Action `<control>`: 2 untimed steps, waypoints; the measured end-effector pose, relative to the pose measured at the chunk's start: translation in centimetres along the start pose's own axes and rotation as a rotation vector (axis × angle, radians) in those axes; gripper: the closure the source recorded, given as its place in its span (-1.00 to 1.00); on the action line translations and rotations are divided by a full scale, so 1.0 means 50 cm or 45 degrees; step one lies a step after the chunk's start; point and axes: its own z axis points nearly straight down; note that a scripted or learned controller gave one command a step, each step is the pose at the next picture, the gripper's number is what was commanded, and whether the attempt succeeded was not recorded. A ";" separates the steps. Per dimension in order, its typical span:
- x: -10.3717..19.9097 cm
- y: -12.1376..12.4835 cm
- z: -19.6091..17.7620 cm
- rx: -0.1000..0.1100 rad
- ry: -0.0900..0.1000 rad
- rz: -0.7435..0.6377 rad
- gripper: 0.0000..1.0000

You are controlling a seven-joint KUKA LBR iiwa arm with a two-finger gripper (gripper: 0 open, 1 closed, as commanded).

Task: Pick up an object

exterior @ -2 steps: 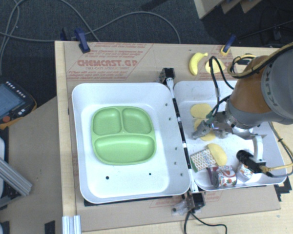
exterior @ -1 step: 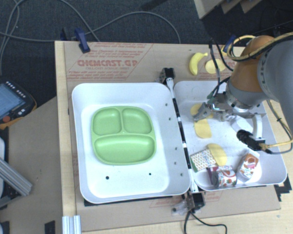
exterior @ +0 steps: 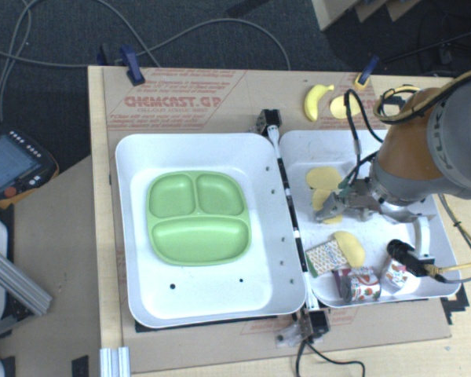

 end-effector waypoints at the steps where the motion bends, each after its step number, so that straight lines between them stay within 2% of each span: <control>1: 0.034 -0.017 0.000 0.001 0.001 -0.002 -1.00; 2: -0.004 0.199 -0.002 -0.004 -0.002 -0.003 -1.00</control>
